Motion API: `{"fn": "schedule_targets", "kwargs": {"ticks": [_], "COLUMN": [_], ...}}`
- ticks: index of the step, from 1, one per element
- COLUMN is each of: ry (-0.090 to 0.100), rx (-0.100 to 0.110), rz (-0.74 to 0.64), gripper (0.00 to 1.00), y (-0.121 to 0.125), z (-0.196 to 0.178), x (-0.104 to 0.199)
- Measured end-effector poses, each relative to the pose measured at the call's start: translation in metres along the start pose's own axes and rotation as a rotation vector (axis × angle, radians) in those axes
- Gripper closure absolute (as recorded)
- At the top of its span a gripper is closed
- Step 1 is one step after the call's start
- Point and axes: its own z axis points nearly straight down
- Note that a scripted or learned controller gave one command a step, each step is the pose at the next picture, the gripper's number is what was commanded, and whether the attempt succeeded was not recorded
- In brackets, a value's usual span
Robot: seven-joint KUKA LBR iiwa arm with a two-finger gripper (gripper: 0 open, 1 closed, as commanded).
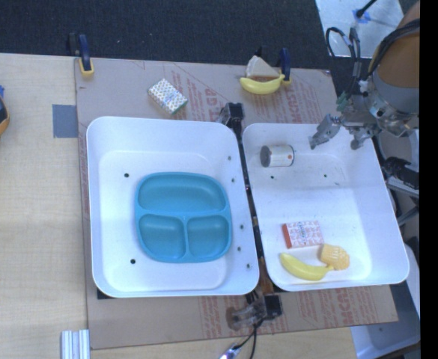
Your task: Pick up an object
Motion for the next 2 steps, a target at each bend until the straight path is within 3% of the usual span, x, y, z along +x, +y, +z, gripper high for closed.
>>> {"fn": "schedule_targets", "kwargs": {"ticks": [1, 2], "ry": [0.000, 0.001], "rx": [0.002, 0.002], "rz": [0.000, 0.000], "gripper": [0.00, 0.00], "y": [-0.072, -0.147], "z": [0.019, 0.062], "x": [0.036, 0.063]}}
